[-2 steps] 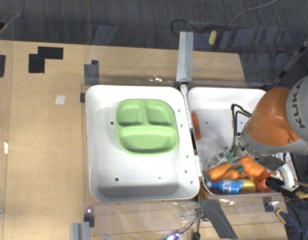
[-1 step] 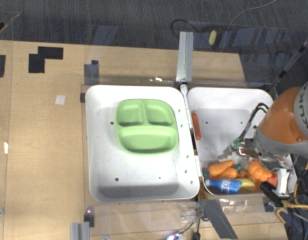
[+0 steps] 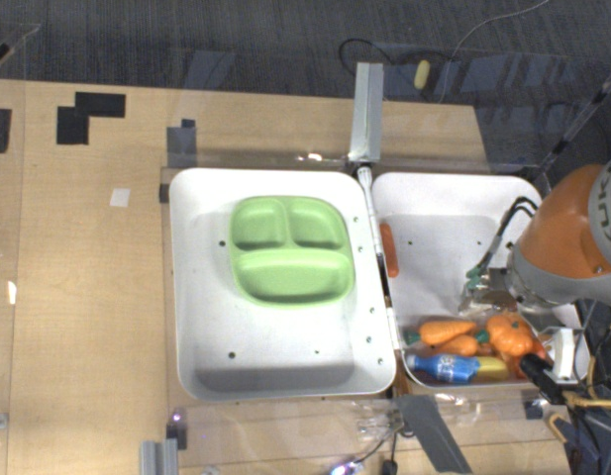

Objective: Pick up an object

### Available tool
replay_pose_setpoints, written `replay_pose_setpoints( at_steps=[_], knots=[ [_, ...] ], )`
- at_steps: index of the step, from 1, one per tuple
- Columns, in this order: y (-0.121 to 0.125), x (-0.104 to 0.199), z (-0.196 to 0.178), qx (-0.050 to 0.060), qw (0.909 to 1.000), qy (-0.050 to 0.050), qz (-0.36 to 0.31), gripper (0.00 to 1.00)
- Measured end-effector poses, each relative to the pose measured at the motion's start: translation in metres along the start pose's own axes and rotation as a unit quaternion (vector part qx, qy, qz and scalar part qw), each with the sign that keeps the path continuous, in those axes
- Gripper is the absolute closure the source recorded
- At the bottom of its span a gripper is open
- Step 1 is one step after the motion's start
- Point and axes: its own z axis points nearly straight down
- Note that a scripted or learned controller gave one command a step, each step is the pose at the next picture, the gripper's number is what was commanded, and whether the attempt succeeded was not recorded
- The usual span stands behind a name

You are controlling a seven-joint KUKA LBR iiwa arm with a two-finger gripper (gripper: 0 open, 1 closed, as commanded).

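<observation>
The right white bin [image 3: 434, 216] holds a heap of toy items along its near edge. Among them are an orange carrot-like piece [image 3: 446, 332], a lumpy orange piece [image 3: 511, 336], a blue bottle [image 3: 444, 368] and a yellow piece [image 3: 491, 368]. A thin red-orange sausage [image 3: 388, 249] lies along this bin's left wall. My gripper [image 3: 480, 293] hangs low at the right of this bin, just above and behind the orange pieces. The arm's orange band hides what is under the wrist.
The left white bin [image 3: 201, 295] holds a green divided plate [image 3: 288, 247] in its far half. A metal rail [image 3: 367, 117] runs back from the wall between the bins. Black patches mark the wooden bench at the far left.
</observation>
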Motion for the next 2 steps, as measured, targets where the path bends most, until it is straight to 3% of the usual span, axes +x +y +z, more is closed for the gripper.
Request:
replay_pose_setpoints(
  at_steps=[1,2],
  knots=[
    [0.000,0.000,0.000,0.000,1.0000,0.000,0.000,0.00],
    [0.033,0.041,-0.041,0.010,0.9983,-0.001,-0.058,0.00]
  ],
)
